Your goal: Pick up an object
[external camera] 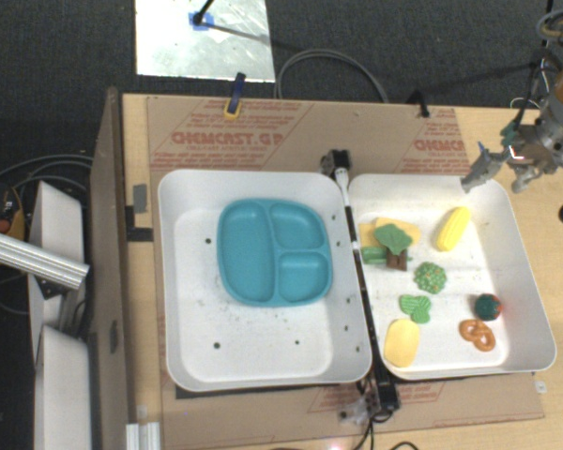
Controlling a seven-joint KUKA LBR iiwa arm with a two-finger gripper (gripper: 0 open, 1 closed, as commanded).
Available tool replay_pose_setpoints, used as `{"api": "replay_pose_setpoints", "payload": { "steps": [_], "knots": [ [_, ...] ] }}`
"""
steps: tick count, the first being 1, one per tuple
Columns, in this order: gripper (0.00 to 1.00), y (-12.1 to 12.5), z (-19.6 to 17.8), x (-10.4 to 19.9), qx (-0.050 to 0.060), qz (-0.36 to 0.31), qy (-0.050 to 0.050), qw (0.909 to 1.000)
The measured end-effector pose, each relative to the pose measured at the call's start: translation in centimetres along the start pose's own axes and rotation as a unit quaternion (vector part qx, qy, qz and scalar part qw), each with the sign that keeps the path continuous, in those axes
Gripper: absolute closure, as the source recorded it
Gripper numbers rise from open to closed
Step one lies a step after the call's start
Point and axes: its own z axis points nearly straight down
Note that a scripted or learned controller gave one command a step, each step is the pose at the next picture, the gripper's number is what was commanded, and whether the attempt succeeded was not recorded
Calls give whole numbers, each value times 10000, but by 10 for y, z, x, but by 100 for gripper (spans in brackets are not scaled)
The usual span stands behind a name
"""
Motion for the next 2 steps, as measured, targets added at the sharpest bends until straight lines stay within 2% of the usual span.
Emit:
{"api": "replay_pose_setpoints", "payload": {
  "steps": [1, 2],
  "knots": [
    [0, 21, 80, -18, 15, 9, 0, 10000],
    [0, -11, 153, 16, 29, 7, 16, 10000]
  ]
}}
